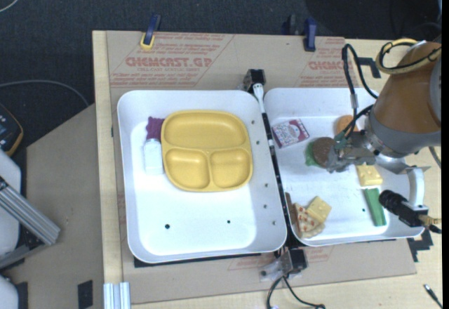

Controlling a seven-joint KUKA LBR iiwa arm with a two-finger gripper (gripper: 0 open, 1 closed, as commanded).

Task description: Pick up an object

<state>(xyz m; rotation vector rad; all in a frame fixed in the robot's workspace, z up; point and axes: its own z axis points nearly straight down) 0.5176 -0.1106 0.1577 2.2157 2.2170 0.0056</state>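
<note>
Round brown object (321,152) lies touching the hand (339,157) in right bin (330,100).

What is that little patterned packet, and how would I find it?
Start at the right white bin. In its upper left part, beside the divider between the bins, lies a small flat packet. Unlike the yellow and green pieces lower down, it is white with a maroon pattern and sits tilted.

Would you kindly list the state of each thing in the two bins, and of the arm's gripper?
yellow divided plate: right way up in left bin, nothing in its compartments.
white bottle: lying against the plate's left side.
pink packet: flat in right bin.
green marker: lying flat.
pizza slice: flat, near front wall.
gripper: low over a brown round item.
</note>
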